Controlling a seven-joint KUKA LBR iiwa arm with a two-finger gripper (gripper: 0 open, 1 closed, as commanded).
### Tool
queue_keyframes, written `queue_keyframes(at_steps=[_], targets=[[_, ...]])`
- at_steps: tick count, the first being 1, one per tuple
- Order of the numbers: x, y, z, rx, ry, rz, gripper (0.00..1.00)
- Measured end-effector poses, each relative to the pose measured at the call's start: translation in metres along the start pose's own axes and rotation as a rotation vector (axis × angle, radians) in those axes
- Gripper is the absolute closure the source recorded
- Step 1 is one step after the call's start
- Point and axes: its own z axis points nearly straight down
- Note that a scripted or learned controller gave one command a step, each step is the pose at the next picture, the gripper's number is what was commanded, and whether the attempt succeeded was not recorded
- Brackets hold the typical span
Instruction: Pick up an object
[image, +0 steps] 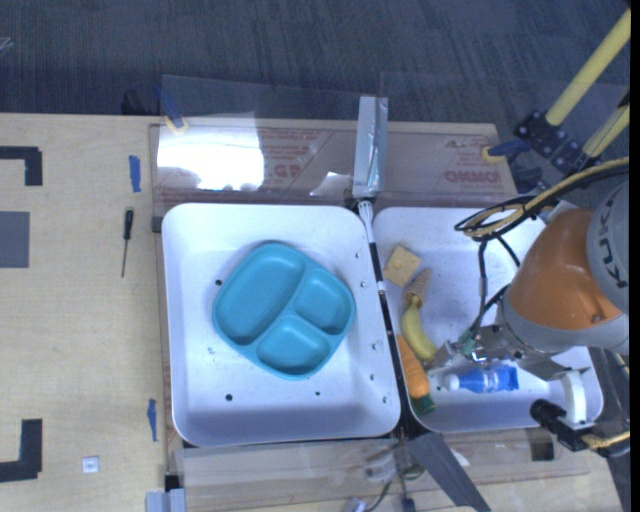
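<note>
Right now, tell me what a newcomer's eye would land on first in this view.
The blue divided plate stands out first, lying alone in the left bin. Next comes the grey arm with its orange band, reaching in from the right over the right bin. Along that bin's left side lie a tan block, a banana and a carrot, with a blue-labelled bottle near the front.

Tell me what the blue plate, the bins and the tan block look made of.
Blue plate: likely moulded plastic, smooth and matte, with three rounded compartments in one even colour.
Bins: probably thin formed plastic, white and slightly glossy, with rounded corners and a soft glare along the rim.
Tan block: porous-looking and dull, perhaps sponge, foam or toy bread; too small to settle.
</note>
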Motion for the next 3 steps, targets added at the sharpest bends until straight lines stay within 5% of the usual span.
queue_keyframes(at_steps=[1,2,3], targets=[[-0.027,0.036,0.001,0.0,0.002,-0.072,0.0],[-0.019,0.078,0.001,-0.001,0.001,-0.348,0.0],[-0.019,0.08,-0.012,-0.009,-0.003,-0.347,1.0]])
